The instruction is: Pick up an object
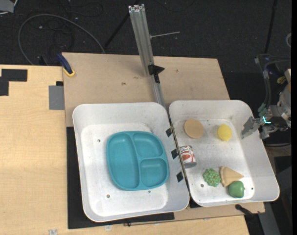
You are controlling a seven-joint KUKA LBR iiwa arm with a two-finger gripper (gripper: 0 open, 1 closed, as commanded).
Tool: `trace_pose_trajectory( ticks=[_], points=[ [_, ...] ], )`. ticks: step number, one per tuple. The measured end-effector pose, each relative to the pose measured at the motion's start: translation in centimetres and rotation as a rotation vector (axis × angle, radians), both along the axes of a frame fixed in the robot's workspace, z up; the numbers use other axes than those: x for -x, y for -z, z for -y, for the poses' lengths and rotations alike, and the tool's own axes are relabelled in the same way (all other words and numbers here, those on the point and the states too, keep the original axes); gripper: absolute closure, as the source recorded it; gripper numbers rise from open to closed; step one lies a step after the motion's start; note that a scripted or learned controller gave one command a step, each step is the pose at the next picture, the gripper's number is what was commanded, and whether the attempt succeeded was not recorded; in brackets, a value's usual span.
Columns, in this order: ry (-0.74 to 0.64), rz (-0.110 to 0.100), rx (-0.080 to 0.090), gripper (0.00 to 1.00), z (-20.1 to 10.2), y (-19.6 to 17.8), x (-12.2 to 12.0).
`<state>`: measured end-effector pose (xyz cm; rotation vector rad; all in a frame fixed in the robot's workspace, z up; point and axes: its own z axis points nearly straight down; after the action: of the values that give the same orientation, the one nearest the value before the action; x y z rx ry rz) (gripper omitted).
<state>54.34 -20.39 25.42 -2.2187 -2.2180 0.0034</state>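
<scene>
From where I stand, the gripper [262, 127] hangs at the right bin [258, 180]'s far edge, holding nothing; whether its jaws are parted I cannot tell. The nearest pick, a small yellow lemon [224, 132], sits just beside it: likely light hollow plastic, smooth and rounded, so best pinched across its middle. Nearby lie a flat tan cookie [193, 129], a small can [187, 155] and knobbly green broccoli [212, 176]

In the right bin [258, 153] lay a tan round cookie [193, 129], a yellow lemon [224, 132] and a small can [187, 156] on its side. Nearer the front sat green broccoli [212, 177], a tan wedge [231, 174] and a green fruit [236, 189].
</scene>
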Motion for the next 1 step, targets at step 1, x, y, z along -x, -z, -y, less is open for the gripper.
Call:
trace_pose_trajectory(
  ticks=[1],
  points=[
    [0.0,0.002,0.001,0.0,0.01,-0.07,-0.04]
  ],
)
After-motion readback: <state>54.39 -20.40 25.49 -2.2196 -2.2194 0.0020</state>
